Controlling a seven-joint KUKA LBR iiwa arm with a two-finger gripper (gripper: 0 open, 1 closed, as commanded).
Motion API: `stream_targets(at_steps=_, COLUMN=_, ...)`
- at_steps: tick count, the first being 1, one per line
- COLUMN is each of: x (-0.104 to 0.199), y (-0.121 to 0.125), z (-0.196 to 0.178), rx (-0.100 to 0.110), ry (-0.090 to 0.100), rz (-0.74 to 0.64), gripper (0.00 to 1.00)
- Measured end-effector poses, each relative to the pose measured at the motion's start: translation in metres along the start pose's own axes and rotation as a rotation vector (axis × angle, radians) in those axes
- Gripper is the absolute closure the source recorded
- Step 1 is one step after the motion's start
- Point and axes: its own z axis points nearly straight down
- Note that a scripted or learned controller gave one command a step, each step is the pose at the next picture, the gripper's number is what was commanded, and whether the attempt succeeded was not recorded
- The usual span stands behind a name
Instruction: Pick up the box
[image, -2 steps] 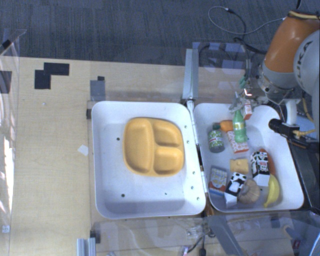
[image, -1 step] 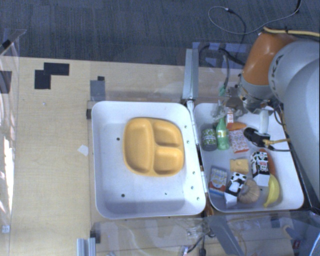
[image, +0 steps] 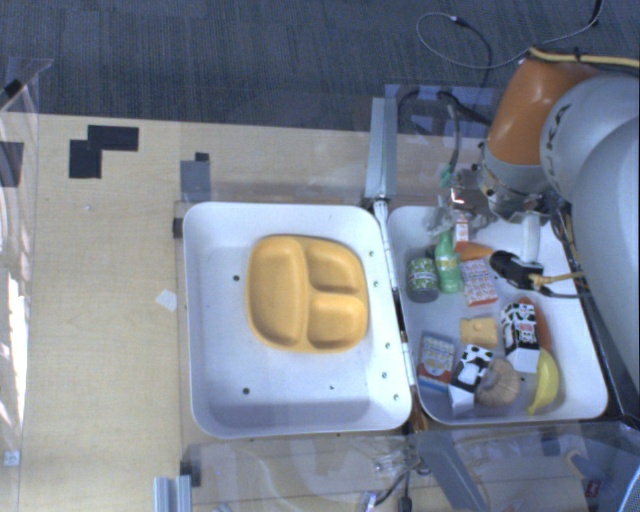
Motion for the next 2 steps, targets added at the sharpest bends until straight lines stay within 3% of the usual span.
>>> stream_targets(at_steps=1, x=0.002, y=-0.001, z=-0.033, rx=-0.001, ry=0.001, rz=0.02, gripper=1.0)
stream_targets(at_steps=2, x=-0.021, y=0.001, z=-0.09, rx=-0.002, ry=0.001, rz=-0.027, gripper=1.0)
